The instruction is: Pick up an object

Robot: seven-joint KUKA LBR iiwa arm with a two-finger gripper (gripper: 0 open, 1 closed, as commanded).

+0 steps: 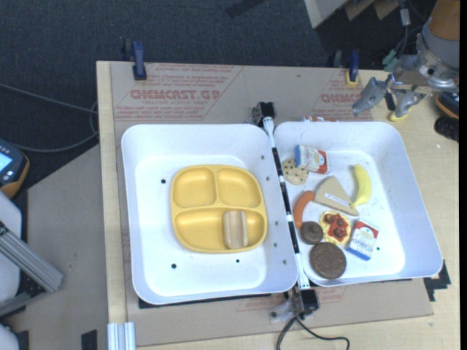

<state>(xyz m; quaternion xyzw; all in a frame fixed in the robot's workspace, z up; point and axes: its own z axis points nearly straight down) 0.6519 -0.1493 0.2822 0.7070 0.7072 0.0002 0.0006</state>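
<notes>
My gripper hangs above the bench just beyond the far right corner of the right bin, open with nothing between its fingers. That bin holds toy food: a banana, a tan wedge, a sausage, a speckled cookie, a red and white packet, a pizza piece, a small carton, a small brown patty and a large brown disc. The left bin holds a yellow divided plate with a bun in its front compartment.
The bins sit side by side on a cardboard sheet clamped at the back by blue clips. A black hinge strip runs between the bins. Equipment stands past the bench at upper right.
</notes>
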